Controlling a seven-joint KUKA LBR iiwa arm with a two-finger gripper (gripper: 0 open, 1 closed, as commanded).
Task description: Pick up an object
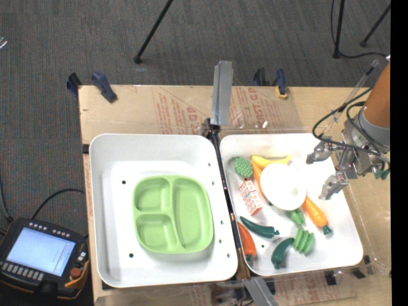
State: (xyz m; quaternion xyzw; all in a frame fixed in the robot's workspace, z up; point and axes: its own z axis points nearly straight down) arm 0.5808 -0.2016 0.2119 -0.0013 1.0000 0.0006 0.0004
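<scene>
Green pepper (282, 252) lies diagonally, tip toward right bin's (354, 236) front.

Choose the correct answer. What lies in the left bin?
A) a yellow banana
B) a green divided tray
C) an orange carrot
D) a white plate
B: the green divided tray, with three compartments, lies alone in the left bin, while the white plate, carrot and banana are all in the right bin.
</scene>
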